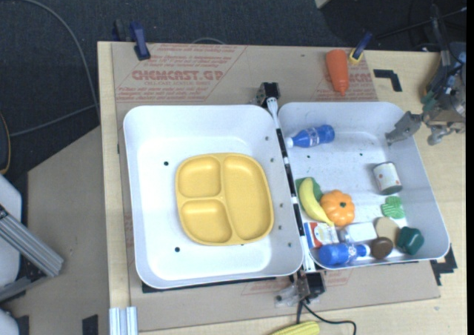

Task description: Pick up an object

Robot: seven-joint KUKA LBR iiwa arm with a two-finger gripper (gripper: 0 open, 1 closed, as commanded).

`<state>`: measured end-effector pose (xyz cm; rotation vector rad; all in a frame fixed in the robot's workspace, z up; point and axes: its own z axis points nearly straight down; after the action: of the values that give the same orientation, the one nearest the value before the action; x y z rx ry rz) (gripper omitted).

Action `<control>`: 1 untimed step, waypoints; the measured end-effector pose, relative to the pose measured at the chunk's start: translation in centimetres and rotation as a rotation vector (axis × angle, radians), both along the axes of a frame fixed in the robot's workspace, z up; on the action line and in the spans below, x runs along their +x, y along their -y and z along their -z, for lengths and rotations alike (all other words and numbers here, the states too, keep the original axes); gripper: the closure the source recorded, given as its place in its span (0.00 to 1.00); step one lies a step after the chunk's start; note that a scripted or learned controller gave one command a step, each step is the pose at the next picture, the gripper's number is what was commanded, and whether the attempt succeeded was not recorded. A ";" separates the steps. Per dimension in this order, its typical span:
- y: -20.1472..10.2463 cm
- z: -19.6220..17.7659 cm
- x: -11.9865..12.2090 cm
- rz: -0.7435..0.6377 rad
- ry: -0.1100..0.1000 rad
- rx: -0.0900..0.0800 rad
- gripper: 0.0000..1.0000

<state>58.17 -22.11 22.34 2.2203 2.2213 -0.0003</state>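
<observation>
At right bin's (415, 150) far edge, end effector (415, 127) w/ nothing btwn fingers

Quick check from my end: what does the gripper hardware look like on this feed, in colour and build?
The gripper at the right bin's far right corner looks like dull grey metal, angular and wedge-shaped. Behind it, at the frame's right edge, sits a bulkier grey-and-black mechanical assembly with bluish-teal parts or wiring. No markings are legible at this resolution, and the finer build of the jaws is too small to make out.

Yellow tray (222, 198), white bins (141, 141), blue bottle (312, 136), orange pumpkin (338, 207)
</observation>
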 end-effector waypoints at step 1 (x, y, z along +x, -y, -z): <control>-0.1 12.7 -2.8 -0.002 0.000 0.006 0.00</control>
<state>55.39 -22.05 9.61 2.2206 2.2270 0.0060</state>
